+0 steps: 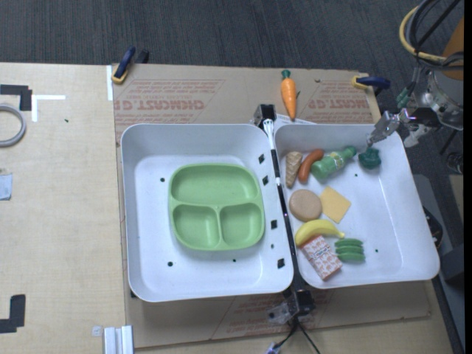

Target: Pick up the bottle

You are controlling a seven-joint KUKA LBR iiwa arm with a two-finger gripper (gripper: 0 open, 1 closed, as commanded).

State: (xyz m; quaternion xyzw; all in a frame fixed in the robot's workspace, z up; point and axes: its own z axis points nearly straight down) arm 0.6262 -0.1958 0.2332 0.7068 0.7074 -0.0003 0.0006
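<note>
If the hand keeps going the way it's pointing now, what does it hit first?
The hand points down and left over the right white bin. First in line looks like the small dark green piece, with the green plastic bottle just beyond it; depth is unclear.

Glossy green plastic bottle (332, 163), smooth white bins (140, 220) (plastic), matt cardboard (169, 102)

The flat brown cardboard sheet (169, 98) under the bins bears red printing, upside down and mirrored from this camera, too unclear to read. The small red-and-white carton (322, 257) carries illegible print.
</note>
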